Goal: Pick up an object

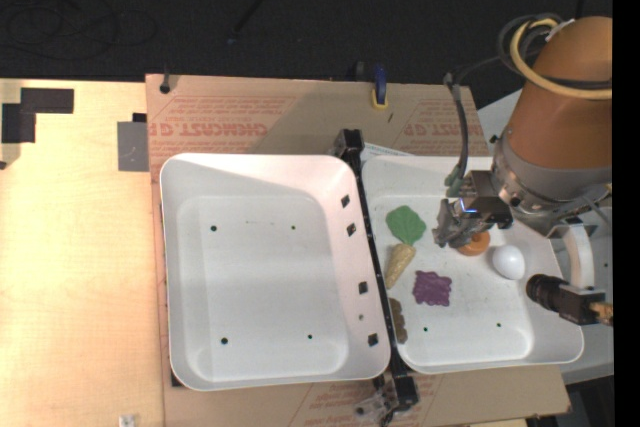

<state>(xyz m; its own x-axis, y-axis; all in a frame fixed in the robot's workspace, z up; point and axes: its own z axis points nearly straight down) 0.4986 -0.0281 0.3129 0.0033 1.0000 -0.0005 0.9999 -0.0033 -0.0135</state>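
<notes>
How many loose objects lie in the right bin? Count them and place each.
5: flat green piece upper left, tan ridged piece below it, purple lump centre, orange object under the gripper, white egg-like ball right. Others may be hidden.

Green piece (406,223), purple piece (432,288), white egg (508,262), all lying in right bin (520,345)

The arm (560,115) is grey with a broad orange band; a yellow-and-black cable loops above it, and its small hand (458,227) is dark metal.
</notes>
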